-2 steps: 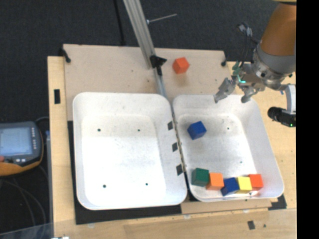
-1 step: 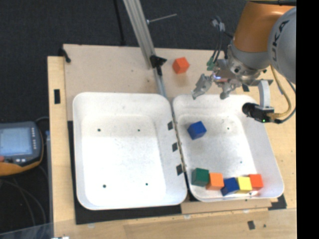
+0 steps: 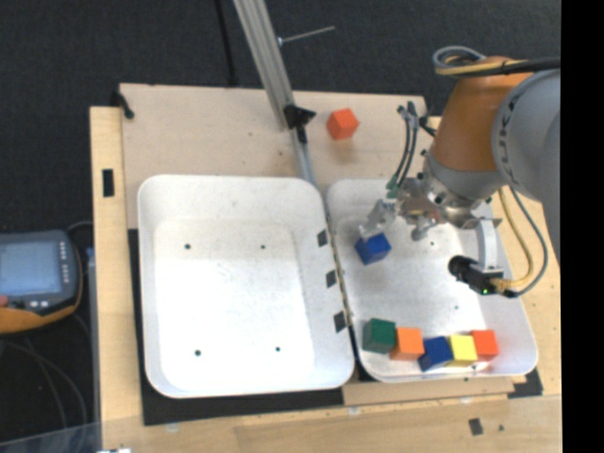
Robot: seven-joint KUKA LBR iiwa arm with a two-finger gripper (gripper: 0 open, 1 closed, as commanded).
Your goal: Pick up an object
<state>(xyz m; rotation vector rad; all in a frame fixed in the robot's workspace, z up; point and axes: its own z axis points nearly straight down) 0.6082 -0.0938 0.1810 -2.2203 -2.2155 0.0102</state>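
The pincer (image 3: 394, 217) hangs over the right bin (image 3: 415, 281); whether it is released or clenched cannot be told. A blue cube (image 3: 373, 247) lies just below-left of it, and a row of cubes (image 3: 431, 343) lies well below.

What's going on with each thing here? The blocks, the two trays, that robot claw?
Blue block: in right bin, just below the gripper.
Row of five blocks: along right bin's near edge, touching.
Orange block: on the bench, outside the bins.
Right bin: holds six blocks.
Left bin: flat on the bench.
Gripper: over the right bin.

Blue cube (image 3: 373, 248) — seemingly tilted, right bin
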